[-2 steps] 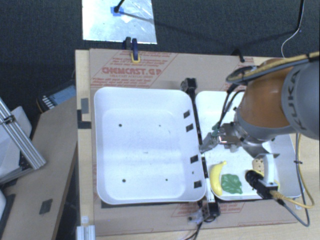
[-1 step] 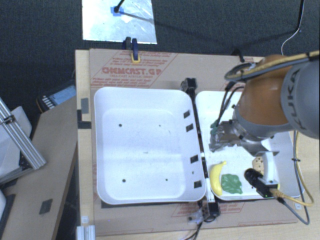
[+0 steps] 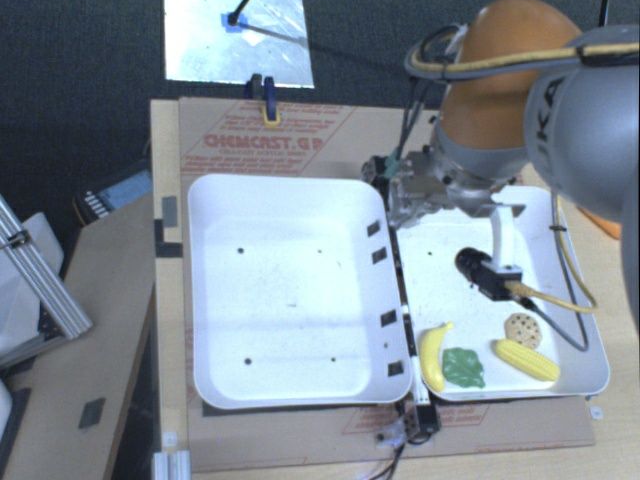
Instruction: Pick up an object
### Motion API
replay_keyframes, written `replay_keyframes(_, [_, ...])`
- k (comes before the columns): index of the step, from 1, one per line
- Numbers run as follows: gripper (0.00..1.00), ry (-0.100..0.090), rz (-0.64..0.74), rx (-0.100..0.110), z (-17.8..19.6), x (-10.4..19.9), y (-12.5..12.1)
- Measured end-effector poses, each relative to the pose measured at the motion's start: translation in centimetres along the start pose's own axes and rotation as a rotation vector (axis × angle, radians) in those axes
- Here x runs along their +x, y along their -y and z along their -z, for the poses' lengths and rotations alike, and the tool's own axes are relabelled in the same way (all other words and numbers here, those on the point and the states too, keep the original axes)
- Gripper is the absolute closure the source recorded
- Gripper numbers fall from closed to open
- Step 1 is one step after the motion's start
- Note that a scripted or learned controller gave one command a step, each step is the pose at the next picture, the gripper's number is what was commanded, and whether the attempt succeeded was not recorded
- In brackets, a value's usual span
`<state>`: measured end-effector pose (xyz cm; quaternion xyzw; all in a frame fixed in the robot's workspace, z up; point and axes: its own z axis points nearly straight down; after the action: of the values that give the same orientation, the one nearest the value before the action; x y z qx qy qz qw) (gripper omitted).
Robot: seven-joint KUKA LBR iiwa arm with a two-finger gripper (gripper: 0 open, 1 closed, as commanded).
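In the right bin (image 3: 585, 363), near its front edge, lie a yellow banana (image 3: 432, 356), a green leafy piece (image 3: 463, 367) touching it, a round speckled cookie (image 3: 522, 329) and a yellow corn cob (image 3: 527, 360). My gripper (image 3: 405, 200) hangs over the bin's far left corner, close to the wall between the two bins. It is well apart from all of these objects. The wrist's bulk hides what lies under it.
The left bin (image 3: 290, 288) sits beside the right one, with black clips (image 3: 388, 318) along the shared wall. Both stand on a cardboard sheet (image 3: 270, 133). A shiny foil square (image 3: 238, 28) lies beyond the bench's far edge.
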<state>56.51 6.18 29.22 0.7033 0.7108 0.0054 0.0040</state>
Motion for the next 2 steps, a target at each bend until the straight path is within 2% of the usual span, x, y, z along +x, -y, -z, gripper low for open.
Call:
replay_keyframes(1, [1.00, 0.001, -0.001, 0.027, -15.0, 6.2, 1.6])
replay_keyframes(2, [1.00, 0.001, -0.007, 0.012, -13.1, 5.8, 1.1])
